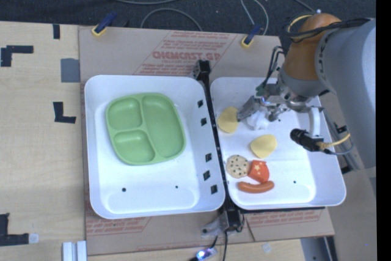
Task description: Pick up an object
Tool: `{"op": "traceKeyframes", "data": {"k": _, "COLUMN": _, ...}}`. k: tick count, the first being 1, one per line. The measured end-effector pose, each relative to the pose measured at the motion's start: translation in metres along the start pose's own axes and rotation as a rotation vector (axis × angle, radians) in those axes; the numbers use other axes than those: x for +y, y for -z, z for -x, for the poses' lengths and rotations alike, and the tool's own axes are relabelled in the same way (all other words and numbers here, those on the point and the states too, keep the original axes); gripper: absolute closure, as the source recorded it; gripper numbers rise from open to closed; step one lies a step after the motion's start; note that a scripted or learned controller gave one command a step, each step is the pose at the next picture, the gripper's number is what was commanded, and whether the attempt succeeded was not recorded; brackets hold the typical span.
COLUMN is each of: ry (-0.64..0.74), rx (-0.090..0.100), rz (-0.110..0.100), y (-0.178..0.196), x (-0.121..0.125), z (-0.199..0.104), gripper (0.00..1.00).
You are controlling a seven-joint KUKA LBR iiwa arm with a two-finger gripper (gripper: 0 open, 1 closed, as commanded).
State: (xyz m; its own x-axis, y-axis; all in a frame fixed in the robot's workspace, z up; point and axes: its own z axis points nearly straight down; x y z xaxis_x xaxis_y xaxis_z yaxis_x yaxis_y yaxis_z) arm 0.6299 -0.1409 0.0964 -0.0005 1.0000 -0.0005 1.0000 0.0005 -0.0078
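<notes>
Camera view, looking down: I've got the gripper [256, 110] low in the right bin [327, 189], upper half, toward the bin's far edge. Jaws — can't tell from here, too blurred w/ the wrist on top. Pale yellow food piece [228, 120] sits just beside it, by the bin's left wall. Second yellow piece [263, 145] mid-bin, apart from the gripper. Cookie [236, 165], red tomato-like piece [259, 170] and sausage [255, 187] clustered toward the near-left corner. Left bin [98, 180] carries a green divided plate [145, 128], upper-left part.
</notes>
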Motion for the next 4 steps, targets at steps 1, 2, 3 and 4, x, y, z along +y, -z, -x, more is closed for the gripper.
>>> {"op": "traceKeyframes", "data": {"k": 1, "ry": 0.001, "rx": -0.001, "rz": 0.007, "y": -0.012, "x": 0.000, "z": 0.000, "gripper": 0.00}}
{"op": "traceKeyframes", "data": {"k": 2, "ry": 0.003, "rx": -0.002, "rz": 0.011, "y": 0.000, "x": 0.002, "z": -0.001, "gripper": 1.00}}
{"op": "traceKeyframes", "data": {"k": 3, "ry": 0.001, "rx": 0.000, "rz": 0.012, "y": 0.063, "x": 0.005, "z": 0.002, "gripper": 1.00}}
{"op": "traceKeyframes", "data": {"k": 4, "ry": 0.001, "rx": -0.001, "rz": 0.013, "y": 0.125, "x": 0.012, "z": 0.003, "gripper": 1.00}}
